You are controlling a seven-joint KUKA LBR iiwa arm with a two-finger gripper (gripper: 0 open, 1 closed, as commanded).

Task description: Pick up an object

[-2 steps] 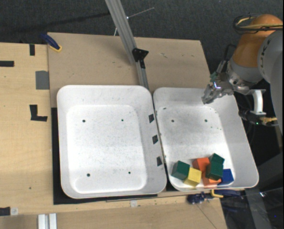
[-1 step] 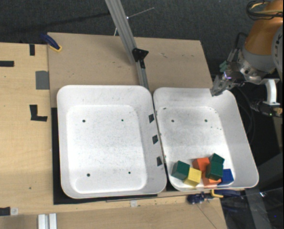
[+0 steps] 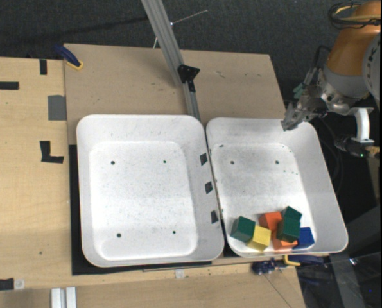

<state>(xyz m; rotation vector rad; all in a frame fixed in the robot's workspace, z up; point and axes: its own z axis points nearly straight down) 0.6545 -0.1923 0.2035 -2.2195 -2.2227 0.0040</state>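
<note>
My gripper [image 3: 292, 122] hangs over the right bin's [image 3: 319, 165] far right corner, grip state I honestly can't tell, while the blocks [image 3: 272, 230] crammed into its near right corner look light, rigid, probably slick, so I'd pinch the green cube [image 3: 243, 228] by its flat sides.

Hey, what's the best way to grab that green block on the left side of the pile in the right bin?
Come straight down on the green block and pinch its near and far faces. Its left side is open, but the yellow block crowds its right. The gripper hangs over the bin's far rim.

Grey arm [image 3: 354, 76], orange band [image 3: 352, 47], dark cables, small pincer [image 3: 292, 120].
</note>
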